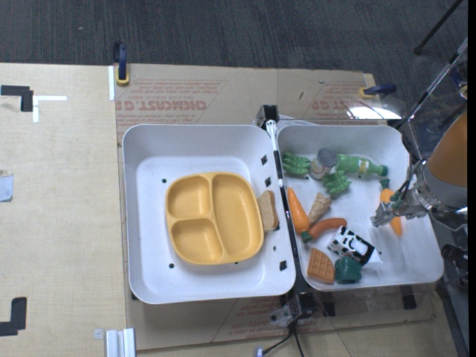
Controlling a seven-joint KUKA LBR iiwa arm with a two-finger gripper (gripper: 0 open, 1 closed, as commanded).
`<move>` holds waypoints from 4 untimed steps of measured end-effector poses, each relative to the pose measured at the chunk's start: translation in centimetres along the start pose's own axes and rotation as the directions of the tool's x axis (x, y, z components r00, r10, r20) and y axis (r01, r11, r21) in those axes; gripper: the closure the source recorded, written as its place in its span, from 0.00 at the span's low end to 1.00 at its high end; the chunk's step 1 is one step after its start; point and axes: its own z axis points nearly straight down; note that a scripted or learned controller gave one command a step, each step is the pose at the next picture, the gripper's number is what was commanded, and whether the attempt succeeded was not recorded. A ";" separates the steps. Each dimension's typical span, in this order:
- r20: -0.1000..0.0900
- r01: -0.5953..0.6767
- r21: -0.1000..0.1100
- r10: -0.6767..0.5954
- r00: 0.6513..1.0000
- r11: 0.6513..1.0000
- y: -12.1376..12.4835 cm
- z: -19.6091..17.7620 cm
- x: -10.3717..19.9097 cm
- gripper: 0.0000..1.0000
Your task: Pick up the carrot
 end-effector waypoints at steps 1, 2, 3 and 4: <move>0.011 -0.095 0.010 0.095 0.995 0.995 -1.0 -3.4 6.2 1.00; 0.011 -0.096 0.010 0.096 0.995 0.995 -1.1 -3.5 6.2 0.00; -0.008 -0.012 0.009 0.013 1.000 1.000 0.3 0.6 0.7 0.00; 0.007 -0.016 0.004 0.016 1.000 1.000 0.3 0.0 0.3 1.00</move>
